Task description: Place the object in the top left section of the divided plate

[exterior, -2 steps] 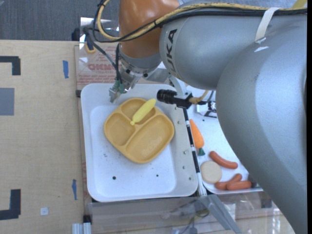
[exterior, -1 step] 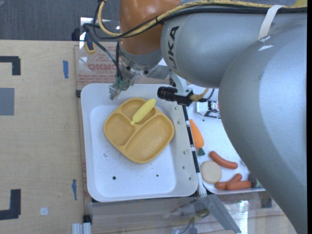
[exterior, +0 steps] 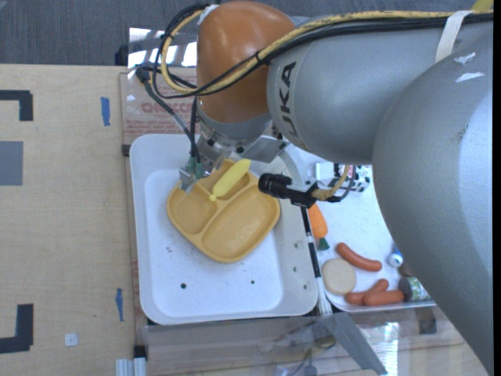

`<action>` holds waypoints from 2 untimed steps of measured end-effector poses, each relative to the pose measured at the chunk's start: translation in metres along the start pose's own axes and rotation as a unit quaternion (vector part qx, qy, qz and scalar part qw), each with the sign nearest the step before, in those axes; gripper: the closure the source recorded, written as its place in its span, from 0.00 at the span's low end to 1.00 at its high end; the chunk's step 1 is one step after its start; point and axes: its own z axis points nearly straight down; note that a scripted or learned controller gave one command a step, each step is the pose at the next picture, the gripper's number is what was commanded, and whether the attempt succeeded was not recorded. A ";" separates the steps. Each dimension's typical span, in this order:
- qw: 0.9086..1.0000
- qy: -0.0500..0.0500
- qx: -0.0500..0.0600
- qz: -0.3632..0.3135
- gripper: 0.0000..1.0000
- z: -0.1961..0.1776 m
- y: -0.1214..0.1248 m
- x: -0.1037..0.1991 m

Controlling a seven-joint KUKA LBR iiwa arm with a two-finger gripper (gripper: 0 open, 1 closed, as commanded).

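Observation:
A yellow divided plate (exterior: 227,225) lies tilted in the left white bin (exterior: 211,296). A long yellow, banana-like object (exterior: 231,178) rests across the plate's upper part, near its far rim. The gripper (exterior: 191,174) hangs below the orange wrist band, over the plate's upper left edge and just left of the yellow object. The wrist and the arm's body hide much of the gripper and the bin's far side.
The right bin (exterior: 368,308) holds an orange carrot (exterior: 317,222), red sausages (exterior: 358,257), a round beige slice (exterior: 339,276) and other small items. A black cylinder (exterior: 283,186) juts from the wrist over the plate's right edge. The grey arm covers the upper right.

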 end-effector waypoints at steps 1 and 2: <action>0.999 0.000 0.000 -0.049 1.00 0.009 -0.010 -0.011; 0.980 -0.002 -0.002 -0.197 1.00 -0.042 -0.021 0.025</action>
